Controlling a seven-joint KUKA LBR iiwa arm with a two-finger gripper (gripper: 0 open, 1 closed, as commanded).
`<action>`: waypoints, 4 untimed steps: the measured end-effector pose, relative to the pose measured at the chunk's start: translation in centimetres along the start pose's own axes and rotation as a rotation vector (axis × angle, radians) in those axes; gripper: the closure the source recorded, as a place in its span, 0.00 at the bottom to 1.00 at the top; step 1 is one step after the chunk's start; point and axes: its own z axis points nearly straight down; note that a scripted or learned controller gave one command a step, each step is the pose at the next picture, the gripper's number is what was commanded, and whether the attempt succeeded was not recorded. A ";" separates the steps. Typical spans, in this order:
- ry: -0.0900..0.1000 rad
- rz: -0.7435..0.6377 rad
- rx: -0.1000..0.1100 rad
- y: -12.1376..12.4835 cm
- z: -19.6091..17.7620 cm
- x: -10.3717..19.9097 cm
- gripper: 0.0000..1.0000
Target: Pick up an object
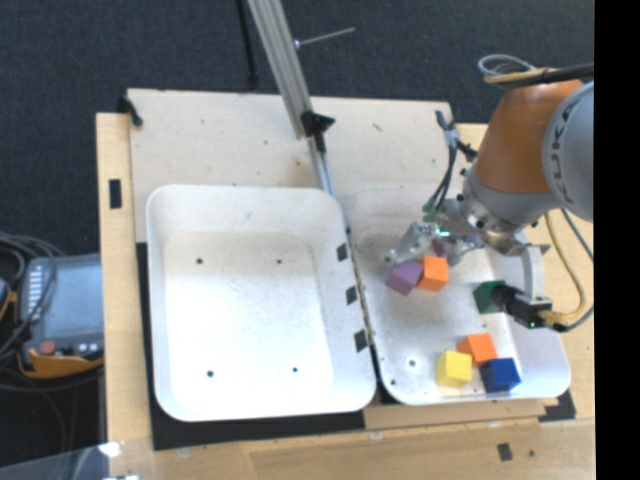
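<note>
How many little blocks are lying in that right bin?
5. A purple block and an orange block touch just below the gripper. Near the bin's front corner sit a yellow block, a second orange one and a blue block. The arm may hide more.

Bench (220, 138) is a pale wooden board on dark floor, carrying two shallow white bins side by side, rims touching. Left bin (250, 303) sits roughly centre; right bin (420, 368) against the right side. A slanted metal rail (285, 58) meets the bench's rear middle.
</note>
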 end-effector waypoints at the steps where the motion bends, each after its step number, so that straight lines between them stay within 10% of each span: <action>1: -0.001 0.003 -0.006 0.1 -0.3 0.0 0.00; 3: -0.008 0.005 -0.029 0.4 7.4 -1.1 0.00; 4: -0.009 0.015 -0.031 0.4 6.5 -1.3 1.00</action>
